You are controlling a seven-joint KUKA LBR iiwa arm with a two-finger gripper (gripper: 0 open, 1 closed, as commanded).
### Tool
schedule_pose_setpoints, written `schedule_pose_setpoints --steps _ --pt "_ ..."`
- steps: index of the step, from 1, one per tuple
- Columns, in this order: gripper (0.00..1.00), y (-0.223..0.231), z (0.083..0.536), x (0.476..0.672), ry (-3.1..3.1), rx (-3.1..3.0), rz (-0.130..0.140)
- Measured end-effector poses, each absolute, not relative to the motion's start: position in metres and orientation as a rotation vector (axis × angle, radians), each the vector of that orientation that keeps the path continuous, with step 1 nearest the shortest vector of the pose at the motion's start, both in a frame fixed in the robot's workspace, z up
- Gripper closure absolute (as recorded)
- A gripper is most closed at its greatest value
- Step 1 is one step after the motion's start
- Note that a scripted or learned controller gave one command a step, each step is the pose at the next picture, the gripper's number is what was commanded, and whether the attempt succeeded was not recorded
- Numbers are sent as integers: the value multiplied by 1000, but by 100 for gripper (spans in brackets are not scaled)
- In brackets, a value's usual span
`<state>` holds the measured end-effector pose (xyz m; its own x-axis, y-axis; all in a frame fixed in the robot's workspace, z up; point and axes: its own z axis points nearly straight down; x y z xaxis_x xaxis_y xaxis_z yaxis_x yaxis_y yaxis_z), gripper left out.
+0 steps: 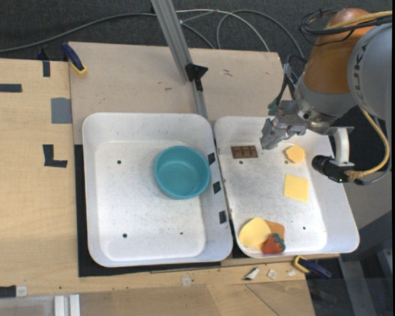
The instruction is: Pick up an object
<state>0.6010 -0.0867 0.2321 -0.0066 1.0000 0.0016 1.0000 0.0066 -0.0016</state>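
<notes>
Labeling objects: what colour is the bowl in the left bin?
Teal blue bowl, seen clearly in the camera view.

Leaving wide open floor across the left bin (105,176), save for the teal bowl (182,171) sitting right of centre. Crowding the right bin (336,232): brown chocolate piece (244,152) near the far left corner, small yellow piece (294,155) and yellow square (297,187) mid-floor, yellow round (253,232) touching the red strawberry (273,244) at the near rim. Hanging over the far edge, the gripper (274,137). Slanting across behind, a metal pole (178,38)
</notes>
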Motion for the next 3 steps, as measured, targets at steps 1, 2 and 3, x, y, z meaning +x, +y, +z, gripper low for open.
schedule_pose_setpoints --steps 1,2,3 --pt "100 -27 221 599 -2227 -2211 1" --pt "100 24 228 587 -2227 -2211 0" --pt "100 75 237 585 -2228 -2211 0"
